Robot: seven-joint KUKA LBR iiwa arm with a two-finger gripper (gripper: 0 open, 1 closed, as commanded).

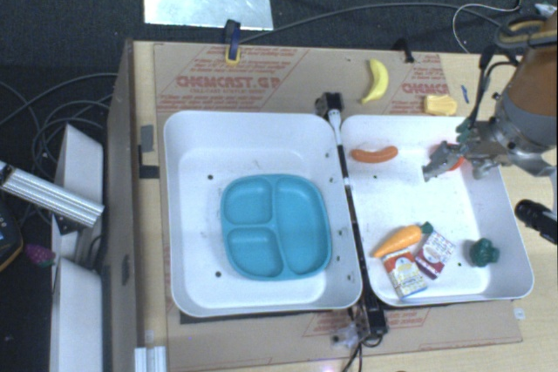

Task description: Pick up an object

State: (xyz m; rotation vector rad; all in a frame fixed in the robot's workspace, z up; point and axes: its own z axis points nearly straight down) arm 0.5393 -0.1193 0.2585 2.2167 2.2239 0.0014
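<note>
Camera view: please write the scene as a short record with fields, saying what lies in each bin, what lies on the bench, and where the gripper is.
left bin: blue divided plate
right bin: sausage near the far edge; carrot, two small packets beside it, green toy near the front
bench behind the bins: banana, yellow block
gripper: over the far right part of the right bin, right of the sausage, nothing seen between its fingers
</note>
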